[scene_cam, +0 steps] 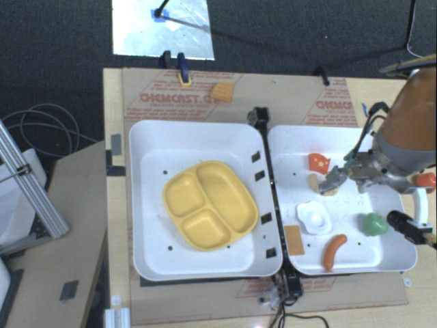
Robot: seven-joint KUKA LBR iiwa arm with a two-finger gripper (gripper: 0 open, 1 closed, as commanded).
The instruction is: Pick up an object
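Two-finger gripper (332,182) is low in the right white bin (392,260), over a small tan object (315,182) just below the red piece (318,162). Grip state unreadable. Nothing lifted; pick not yet done.

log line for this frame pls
gripper low in right bin | over tan piece | grasp unconfirmed | yellow tray in left bin

Both white bins (198,132) look like smooth moulded plastic with a faint sheen. The yellow divided plate (210,203) at the left bin's centre is glossy plastic. The bench top (287,94) looks like matt brown cardboard with red print. At 11 o'clock, a crinkled reflective sheet (164,19) lies on dark, rough-looking carpet (48,39).
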